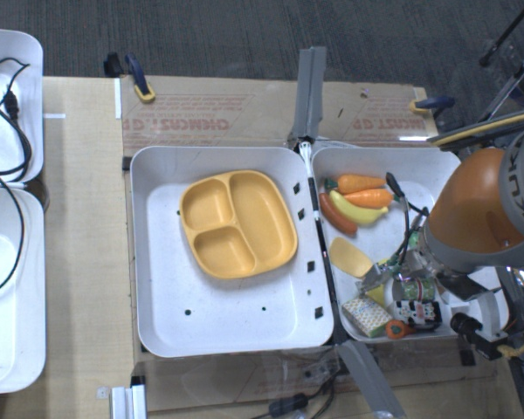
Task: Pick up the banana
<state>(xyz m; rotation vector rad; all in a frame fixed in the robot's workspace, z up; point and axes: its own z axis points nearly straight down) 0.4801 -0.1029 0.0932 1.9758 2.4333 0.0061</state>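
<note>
Bench with two white bins. My arm point(480, 208) reaches low over the right bin point(437, 157); my claw point(400, 288) is obscured, its state undeterminable. Banana point(356, 209) lies beside carrots.

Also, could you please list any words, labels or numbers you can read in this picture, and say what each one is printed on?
Red lettering on the cardboard sheet behind the left bin: appears reversed or upside down, too blurred to read.
Red lettering on the cardboard behind the right bin: also too blurred to read.
Nothing readable shows on the yellow plate, the banana or the arm.
</note>
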